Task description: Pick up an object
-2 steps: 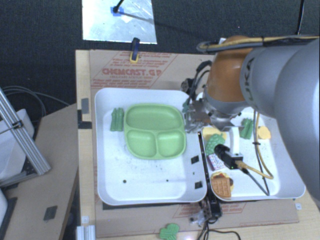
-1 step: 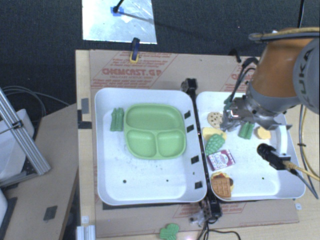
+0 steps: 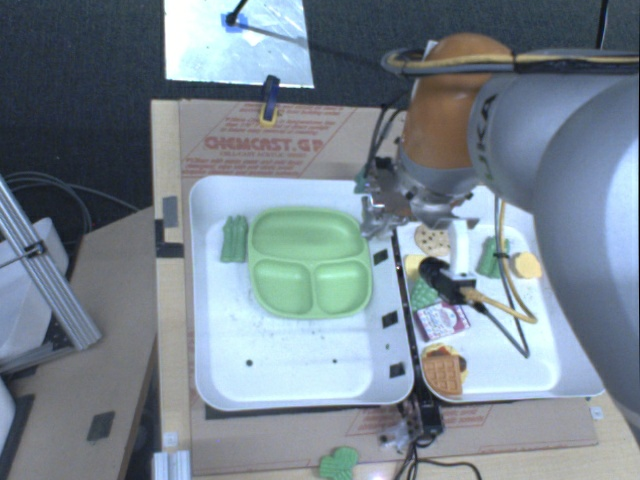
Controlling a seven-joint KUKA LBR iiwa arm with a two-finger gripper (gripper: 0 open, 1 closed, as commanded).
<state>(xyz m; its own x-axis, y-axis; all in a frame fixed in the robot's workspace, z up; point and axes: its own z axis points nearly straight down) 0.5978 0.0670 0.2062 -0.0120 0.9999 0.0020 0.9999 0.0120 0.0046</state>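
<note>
the arm is reaching in over the divide between the two bins, its gripper [image 3: 385, 211] hanging at the top edge of the left bin [image 3: 215, 368]; whether it is gripping anything is impossible to tell. likely targets are lying in the right bin [image 3: 545, 373]: a cookie [image 3: 431, 237], a waffle [image 3: 445, 370], a pink packet [image 3: 441, 320] with unreadable print. the green divided plate [image 3: 308, 262] is sitting in the left bin. the cardboard [image 3: 262, 144] underneath is showing mirrored red lettering, not clearly legible.
</note>
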